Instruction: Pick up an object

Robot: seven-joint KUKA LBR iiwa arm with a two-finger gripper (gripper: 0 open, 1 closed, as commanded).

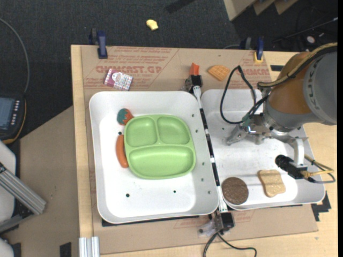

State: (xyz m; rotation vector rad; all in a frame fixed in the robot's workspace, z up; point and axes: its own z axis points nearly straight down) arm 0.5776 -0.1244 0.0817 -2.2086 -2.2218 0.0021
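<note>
In the right bin (230,103) I see two loose things along its lower edge: a round brown cookie (235,190) at the lower left corner, touching the bin's wall there, and a tan slice of toast (272,182) just to its right, the two near each other but apart. Neither one is in the robot's grip.

The gripper (236,137) sits in the middle of that same bin, above and a little left of the cookie, well clear of both items. Its metal fingers (231,139) point toward the left of the frame with nothing between them; whether they are spread or closed I cannot tell from this angle (they blur into one pale shape against the white floor). The grey arm (316,87) with its orange band (289,87) comes in from the right edge, and a black cable (228,92) loops over the bin's upper part.

In the left bin (102,159) a green divided plate (159,146) lies in the middle. An orange carrot-like piece (121,150) lies against the plate's left rim, and a small teal and red thing (125,115) sits at its upper left corner.

Outside the bins, on the brown board (80,143), a cracker (218,72) lies near the top centre, and a small pink packet (118,79) lies at the upper left. A yellow scrap (153,24) lies on the dark floor above.
</note>
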